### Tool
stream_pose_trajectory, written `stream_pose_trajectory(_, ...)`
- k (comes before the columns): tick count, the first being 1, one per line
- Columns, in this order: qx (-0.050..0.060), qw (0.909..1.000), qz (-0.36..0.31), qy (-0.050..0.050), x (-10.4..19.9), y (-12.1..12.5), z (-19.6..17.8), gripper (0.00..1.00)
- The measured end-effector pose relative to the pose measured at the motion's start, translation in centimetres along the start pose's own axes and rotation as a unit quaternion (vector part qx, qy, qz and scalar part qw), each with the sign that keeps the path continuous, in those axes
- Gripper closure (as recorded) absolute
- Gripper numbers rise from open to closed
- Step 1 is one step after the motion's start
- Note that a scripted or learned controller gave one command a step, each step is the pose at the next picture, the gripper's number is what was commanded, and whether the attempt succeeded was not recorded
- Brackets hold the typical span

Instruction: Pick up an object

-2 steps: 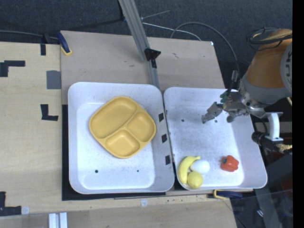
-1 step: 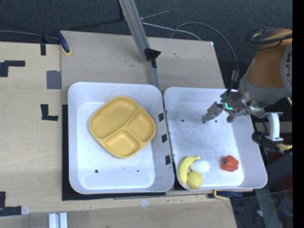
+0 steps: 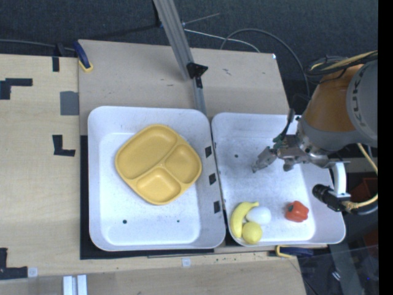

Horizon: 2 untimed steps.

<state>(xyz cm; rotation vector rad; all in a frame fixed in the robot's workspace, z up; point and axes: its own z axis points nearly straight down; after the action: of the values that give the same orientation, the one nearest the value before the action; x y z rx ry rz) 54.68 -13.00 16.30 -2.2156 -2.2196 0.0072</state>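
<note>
A yellow divided plate (image 3: 158,163) lies in the left bin (image 3: 101,183). Right of that bin, the gripper (image 3: 270,160) hangs above the right bin (image 3: 245,131).

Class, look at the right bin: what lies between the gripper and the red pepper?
Nothing. In the camera view, only bare white bin floor separates the gripper from the red pepper.
</note>
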Motion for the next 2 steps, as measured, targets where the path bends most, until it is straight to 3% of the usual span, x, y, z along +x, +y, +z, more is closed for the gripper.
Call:
stream_pose_trajectory(1, 0.001, 1.0000, 0.000, 0.000, 0.12, -0.49, 6.45, 0.00)
stream_pose_trajectory(2, -0.003, 1.0000, 0.000, -0.001, 0.13, -0.48, 7.38, 0.00)
